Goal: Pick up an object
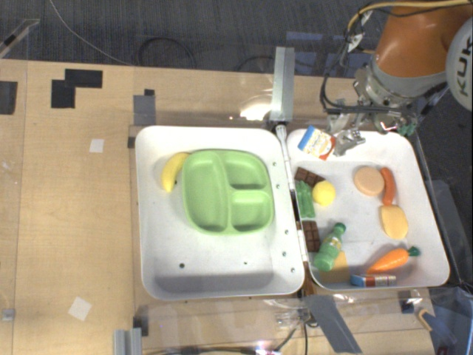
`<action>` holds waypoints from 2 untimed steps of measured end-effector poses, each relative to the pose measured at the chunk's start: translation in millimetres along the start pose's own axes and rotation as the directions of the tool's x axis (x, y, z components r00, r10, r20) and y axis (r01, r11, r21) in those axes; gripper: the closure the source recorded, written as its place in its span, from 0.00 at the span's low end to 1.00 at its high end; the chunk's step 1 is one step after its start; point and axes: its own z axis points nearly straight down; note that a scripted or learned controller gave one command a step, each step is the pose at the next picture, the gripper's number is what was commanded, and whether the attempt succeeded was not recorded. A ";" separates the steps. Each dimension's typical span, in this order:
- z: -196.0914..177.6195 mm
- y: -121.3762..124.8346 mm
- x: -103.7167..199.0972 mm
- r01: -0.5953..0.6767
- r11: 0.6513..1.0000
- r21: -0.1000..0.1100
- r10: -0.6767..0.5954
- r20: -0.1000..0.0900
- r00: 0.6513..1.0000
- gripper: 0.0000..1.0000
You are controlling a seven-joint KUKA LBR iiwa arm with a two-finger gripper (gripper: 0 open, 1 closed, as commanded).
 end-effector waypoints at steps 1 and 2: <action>118.1 -64.0 69.4 0.331 0.943 -0.009 -0.331 -0.016 0.943 1.00; -33.0 -96.9 16.2 0.377 0.926 0.003 -0.377 -0.003 0.926 1.00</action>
